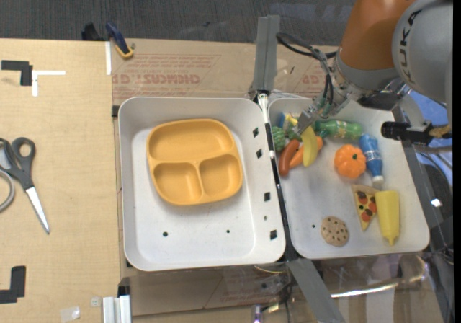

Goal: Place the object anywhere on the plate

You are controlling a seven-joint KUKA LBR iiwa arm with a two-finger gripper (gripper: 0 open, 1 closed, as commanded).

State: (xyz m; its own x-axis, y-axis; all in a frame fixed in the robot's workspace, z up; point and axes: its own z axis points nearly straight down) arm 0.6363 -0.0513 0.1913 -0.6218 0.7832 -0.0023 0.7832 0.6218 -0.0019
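Your gripper [311,117] sits low over the back left corner of the right bin [403,242], and its fingertips are lost in the toy clutter there, so you cannot tell what state it is in or whether anything is caught. Just below it lie a banana [310,148], a carrot [289,158] and a green vegetable [338,128], packed together and partly covering one another; which one is your object is unclear. The yellow divided plate [194,160] lies in the left bin [194,246], across the divider. Around you in the right bin: an orange [350,160], a blue bottle [371,156], a pizza slice [365,205], a yellow bottle [388,215] and a cookie [334,230]. Scissors [25,177] rest on the bench at far left.
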